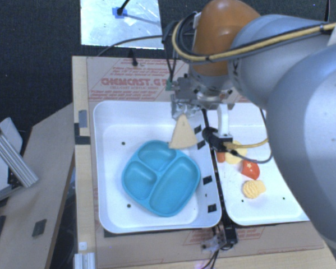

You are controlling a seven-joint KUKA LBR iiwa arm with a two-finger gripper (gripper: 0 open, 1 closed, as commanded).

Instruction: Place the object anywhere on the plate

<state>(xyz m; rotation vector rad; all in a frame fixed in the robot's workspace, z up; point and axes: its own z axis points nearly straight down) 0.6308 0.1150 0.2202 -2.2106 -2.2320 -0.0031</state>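
Observation:
A blue plate with three compartments lies in the left white bin. My gripper hangs over the bin's upper right part, just above the plate's far edge. A tan wedge-shaped object hangs below the gripper, its narrow top between the fingers and its broad base near the plate's upper rim. The wedge looks lifted off the bin floor, held upright.
The right white bin holds a red piece, a yellow ridged piece and a pale yellow piece. A black divider strip runs between the bins. The arm's large grey body covers the right side.

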